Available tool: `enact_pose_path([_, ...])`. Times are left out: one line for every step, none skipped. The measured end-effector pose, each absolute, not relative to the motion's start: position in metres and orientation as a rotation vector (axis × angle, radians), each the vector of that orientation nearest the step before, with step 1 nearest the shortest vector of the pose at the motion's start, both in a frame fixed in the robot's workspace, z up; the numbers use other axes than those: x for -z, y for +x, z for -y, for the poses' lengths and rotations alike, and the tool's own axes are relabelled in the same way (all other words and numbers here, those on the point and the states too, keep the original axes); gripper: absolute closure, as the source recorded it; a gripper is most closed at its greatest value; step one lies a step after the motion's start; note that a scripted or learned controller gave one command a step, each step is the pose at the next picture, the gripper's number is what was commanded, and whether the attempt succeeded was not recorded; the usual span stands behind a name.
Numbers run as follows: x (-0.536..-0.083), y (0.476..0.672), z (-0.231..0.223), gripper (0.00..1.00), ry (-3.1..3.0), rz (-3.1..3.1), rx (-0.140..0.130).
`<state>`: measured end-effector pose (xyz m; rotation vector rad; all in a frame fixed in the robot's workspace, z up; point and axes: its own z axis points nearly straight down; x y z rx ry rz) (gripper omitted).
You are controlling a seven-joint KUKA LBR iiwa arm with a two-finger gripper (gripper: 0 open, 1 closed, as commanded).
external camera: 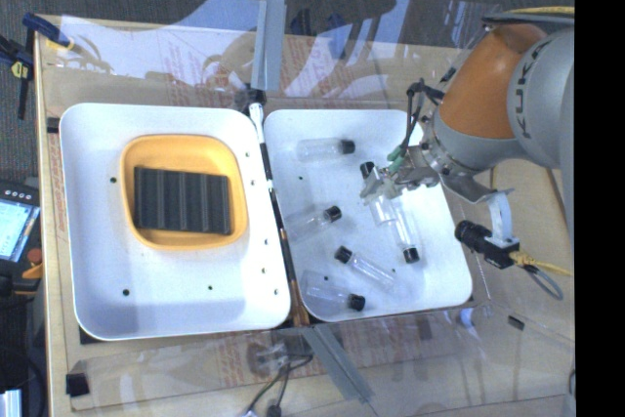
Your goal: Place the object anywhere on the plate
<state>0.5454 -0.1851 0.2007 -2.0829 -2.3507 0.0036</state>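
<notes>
Several clear vials with black caps lie scattered in the right bin (pixel 444 283). One vial (pixel 325 149) is at the back, another vial (pixel 365 267) lies near the front, and a third vial (pixel 399 229) sits just below my gripper (pixel 381 187). The gripper hangs low over the right half of this bin, next to a black cap (pixel 368 169). The yellow plate (pixel 182 154) rests in the left bin (pixel 88 269) and has a dark ridged centre. The plate is well to the left of the gripper.
A raised divider (pixel 271 210) runs between the two bins. A black cable connector (pixel 480 239) and loose cables lie off the right bin's right rim. A grey bar (pixel 268 39) stands behind the bins.
</notes>
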Motion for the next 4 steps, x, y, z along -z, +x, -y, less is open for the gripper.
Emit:
enact_pose_path([-0.219, 0.573, 0.146, 1.00, -1.747, 2.610, -0.002])
enact_pose_path([-0.213, 0.600, 0.106, 1.00, -1.428, 2.800, -0.001])
enact_pose_path([-0.199, 0.612, 0.063, 1.00, -1.077, 2.948, -0.002])
enact_pose_path([-0.200, 0.612, 0.064, 0.00, -1.078, 2.948, -0.002])
